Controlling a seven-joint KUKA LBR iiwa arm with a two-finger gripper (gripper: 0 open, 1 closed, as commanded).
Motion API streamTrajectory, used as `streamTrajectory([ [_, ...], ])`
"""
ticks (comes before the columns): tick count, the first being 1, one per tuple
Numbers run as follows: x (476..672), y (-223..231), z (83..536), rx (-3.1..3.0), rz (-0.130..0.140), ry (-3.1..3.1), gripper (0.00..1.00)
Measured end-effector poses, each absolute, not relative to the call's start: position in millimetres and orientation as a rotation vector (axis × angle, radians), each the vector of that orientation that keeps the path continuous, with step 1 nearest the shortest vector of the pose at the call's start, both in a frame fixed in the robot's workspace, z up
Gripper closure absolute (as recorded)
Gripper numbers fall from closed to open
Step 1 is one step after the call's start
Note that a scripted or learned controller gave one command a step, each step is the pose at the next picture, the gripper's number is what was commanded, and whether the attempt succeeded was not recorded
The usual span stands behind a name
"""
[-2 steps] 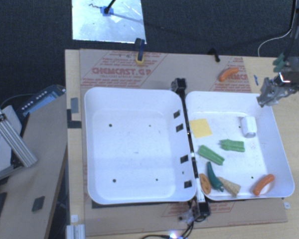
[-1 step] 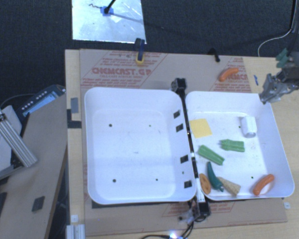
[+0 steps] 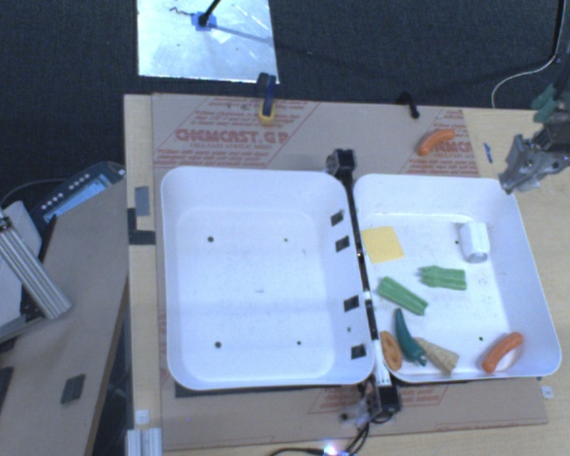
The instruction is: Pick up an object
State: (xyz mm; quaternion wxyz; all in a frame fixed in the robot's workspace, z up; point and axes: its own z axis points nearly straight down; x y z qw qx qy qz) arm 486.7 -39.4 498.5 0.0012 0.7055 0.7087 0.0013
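Note:
The right bin [image 3: 513,218] holds several small items: a yellow square piece [image 3: 383,244], a white cylinder [image 3: 473,240], a dark green ridged piece [image 3: 443,277], a light green pod [image 3: 402,294], a teal curved piece [image 3: 407,339], a tan cone [image 3: 440,356], an orange disc [image 3: 390,351] and an orange-red sausage [image 3: 503,351]. My gripper [image 3: 521,172] hangs at the right edge of the view, above the bin's far right corner and apart from every item.
The left bin [image 3: 199,188] lies beside the right one, joined by a black hinge strip [image 3: 353,255]. A second orange sausage [image 3: 436,142] lies on the cardboard behind the right bin. A yellow-and-blue clip [image 3: 266,98] stands at the bench's far edge.

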Motion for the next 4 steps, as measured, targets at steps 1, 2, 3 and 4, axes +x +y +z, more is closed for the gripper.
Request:
streamTrajectory([
  [1,486.7,-48.2,514.8,2.218,0.005,2.22,1.0],
  [2,486.7,-19.7,442.1,2.216,-0.001,2.229,1.0],
  [3,486.8,-19.6,464.8,2.214,0.005,2.225,1.0],
  [4,486.7,-21.1,477.9,2.214,0.004,2.226,1.0],
])
